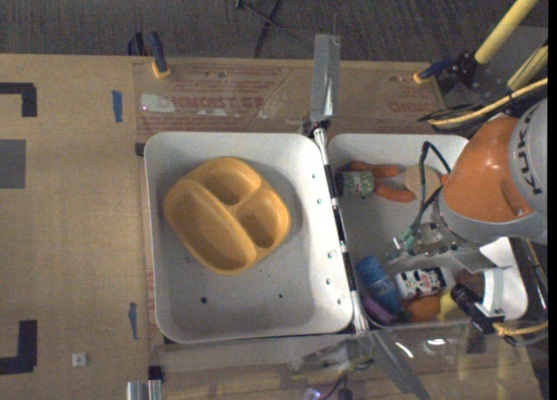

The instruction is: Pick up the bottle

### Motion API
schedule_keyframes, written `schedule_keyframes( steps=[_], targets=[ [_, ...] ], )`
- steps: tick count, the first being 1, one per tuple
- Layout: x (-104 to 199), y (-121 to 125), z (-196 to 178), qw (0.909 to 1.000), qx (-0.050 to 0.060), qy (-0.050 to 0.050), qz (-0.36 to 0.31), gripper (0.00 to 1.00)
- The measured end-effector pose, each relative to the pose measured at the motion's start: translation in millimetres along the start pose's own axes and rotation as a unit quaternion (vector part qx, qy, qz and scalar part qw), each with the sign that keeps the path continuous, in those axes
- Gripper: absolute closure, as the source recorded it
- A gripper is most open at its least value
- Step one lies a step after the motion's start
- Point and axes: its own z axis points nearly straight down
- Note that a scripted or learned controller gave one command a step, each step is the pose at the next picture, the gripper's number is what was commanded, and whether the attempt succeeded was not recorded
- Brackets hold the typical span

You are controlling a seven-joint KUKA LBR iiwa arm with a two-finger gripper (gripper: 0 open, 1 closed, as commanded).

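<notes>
A blue bottle lies in the right bin, close to its left wall near the front. Just right of it lies a white bottle-like item with a printed label. My gripper hangs low over the right bin, directly above the labelled item and a little right of the blue bottle. The grey wrist and orange band cover the bin's right half. Nothing is visibly held.
The left bin holds a yellow divided plate. In the right bin, a green can and orange carrots lie at the back, with a purple object and an orange item at the front. A metal divider separates the bins.
</notes>
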Motion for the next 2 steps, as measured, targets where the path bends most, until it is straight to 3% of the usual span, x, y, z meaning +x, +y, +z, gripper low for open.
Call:
schedule_keyframes(
  steps=[1, 2],
  targets=[
    [88, 21, -87, 0.9867, 0.005, 0.0, 0.163, 1.0],
    [24, -14, -87, 0.9661, 0.007, 0.0, 0.258, 1.0]
  ],
)
